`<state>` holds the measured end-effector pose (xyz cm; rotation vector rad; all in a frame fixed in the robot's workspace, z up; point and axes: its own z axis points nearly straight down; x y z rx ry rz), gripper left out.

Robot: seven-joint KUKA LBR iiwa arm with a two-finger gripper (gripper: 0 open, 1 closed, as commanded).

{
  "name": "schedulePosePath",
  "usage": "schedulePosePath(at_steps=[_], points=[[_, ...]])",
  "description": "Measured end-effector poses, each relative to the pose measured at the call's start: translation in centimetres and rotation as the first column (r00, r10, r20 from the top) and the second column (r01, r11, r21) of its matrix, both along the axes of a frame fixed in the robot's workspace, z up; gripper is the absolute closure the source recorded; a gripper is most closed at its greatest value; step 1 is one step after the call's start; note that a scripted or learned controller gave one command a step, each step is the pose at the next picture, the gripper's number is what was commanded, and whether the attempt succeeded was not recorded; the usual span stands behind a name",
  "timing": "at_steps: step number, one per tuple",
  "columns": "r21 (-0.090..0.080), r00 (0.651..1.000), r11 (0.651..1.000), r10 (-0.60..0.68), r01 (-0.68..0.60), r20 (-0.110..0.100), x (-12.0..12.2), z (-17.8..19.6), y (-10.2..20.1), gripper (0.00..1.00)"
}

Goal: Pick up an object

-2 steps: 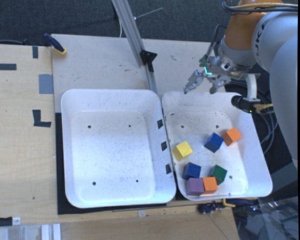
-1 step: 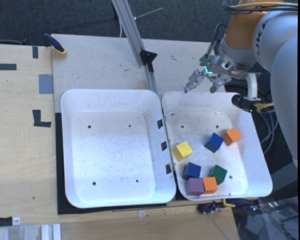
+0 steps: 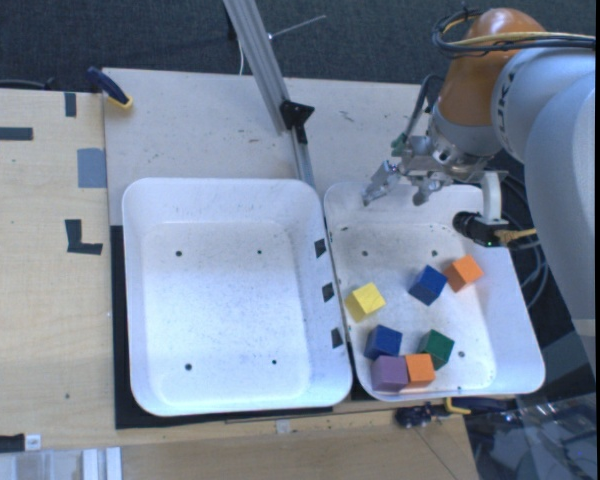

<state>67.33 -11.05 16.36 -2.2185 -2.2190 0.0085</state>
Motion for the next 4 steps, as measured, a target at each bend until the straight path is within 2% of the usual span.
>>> schedulePosePath(at_steps=[1,2,3,4], points=[[0.001,1.0,1.0,0.0,0.0,-0.002,-0.3,-6.5,-0.3,0.0],[-0.001,1.0,1.0,0.002,-0.002,0.003,-0.4,-7.2,-0.3,0.0],[0.0,1.0,1.0,0.003,-0.003,0.003,-0.3,-6.2,-0.2,1.0],[0.001,1.0,1.0,0.001,-0.001,0.009,-0.8,-1.8,0.2,1.0]])
